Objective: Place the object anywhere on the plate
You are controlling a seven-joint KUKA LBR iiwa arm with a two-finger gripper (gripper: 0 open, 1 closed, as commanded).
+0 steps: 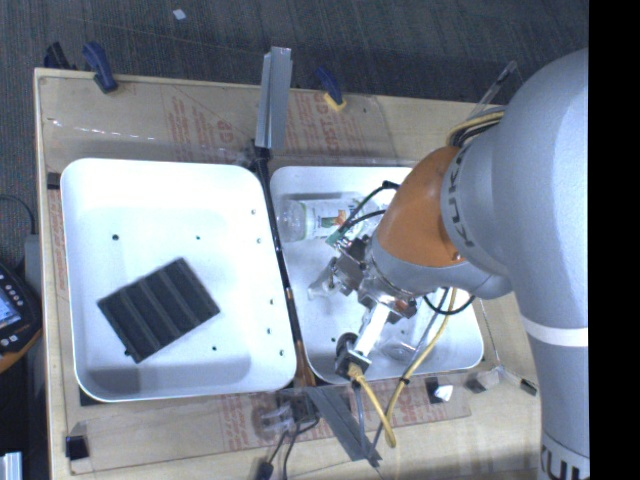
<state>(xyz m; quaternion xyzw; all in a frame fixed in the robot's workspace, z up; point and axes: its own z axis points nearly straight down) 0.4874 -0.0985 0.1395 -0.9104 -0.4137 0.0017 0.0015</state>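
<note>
A dark ribbed plate (160,308) lies tilted in the lower left of the left bin (90,183). A clear plastic bottle (308,218) with a green label rests on its side at the far end of the right bin (470,353). My gripper (328,276) hangs low inside the right bin, just in front of the bottle and slightly to its right. The grey arm with its orange band covers much of that bin's right half. Nothing can be made out in the gripper's grasp.
The two white bins stand side by side, divided by a raised rim (282,278). Blue clamps (98,66) and a grey upright bar (274,98) sit along the bench's far edge. A small transparent item (400,350) lies near the right bin's front.
</note>
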